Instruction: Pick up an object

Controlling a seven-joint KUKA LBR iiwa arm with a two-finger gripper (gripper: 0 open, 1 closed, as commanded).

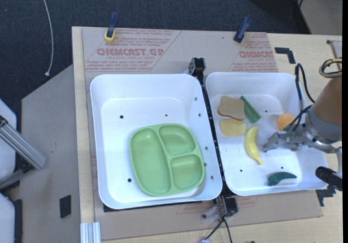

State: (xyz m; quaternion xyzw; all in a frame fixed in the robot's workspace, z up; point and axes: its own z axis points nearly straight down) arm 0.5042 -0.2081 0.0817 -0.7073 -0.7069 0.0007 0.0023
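Right bin [261, 80], mid-floor | fingers [270, 144] apparently spread, pinching nothing | banana [252, 145] just left, long axis near-to-far

Loose items in the right bin [217, 81]

Slice of bread [231, 107] near the far left, pale yellow chip-like piece [233, 127] just in front, green strip [250, 109] slanting beside the bread, banana [252, 145] lengthwise mid-bin, orange ball [284, 121] toward the right, dark green pepper-like piece [281, 178] by the near wall.
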